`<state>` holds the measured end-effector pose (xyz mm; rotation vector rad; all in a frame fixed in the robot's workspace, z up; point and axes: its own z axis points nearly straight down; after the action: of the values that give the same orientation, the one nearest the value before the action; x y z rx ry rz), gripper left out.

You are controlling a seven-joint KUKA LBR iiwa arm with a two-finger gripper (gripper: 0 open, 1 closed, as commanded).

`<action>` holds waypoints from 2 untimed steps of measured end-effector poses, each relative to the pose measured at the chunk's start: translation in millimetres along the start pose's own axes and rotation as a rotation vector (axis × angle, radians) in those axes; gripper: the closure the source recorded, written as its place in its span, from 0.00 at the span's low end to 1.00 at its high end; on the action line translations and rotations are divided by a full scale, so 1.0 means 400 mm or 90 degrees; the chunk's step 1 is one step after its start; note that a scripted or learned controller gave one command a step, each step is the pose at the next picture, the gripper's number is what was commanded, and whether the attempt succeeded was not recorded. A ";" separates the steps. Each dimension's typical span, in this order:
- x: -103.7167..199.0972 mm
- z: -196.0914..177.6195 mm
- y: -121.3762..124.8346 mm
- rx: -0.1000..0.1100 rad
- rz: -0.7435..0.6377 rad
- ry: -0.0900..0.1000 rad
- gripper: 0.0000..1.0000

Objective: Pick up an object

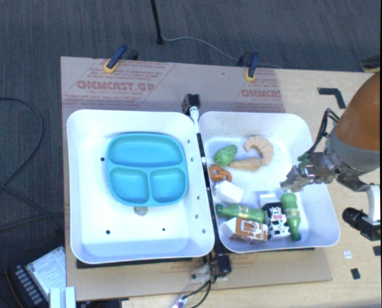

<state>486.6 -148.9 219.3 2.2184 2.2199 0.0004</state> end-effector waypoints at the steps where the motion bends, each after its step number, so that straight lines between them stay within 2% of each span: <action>1: 0.177 -0.080 0.104 0.001 -0.001 0.002 1.00; 2: 0.181 -0.007 0.165 0.002 0.000 0.000 1.00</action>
<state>552.6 -76.3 222.1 2.2207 2.2219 -0.0027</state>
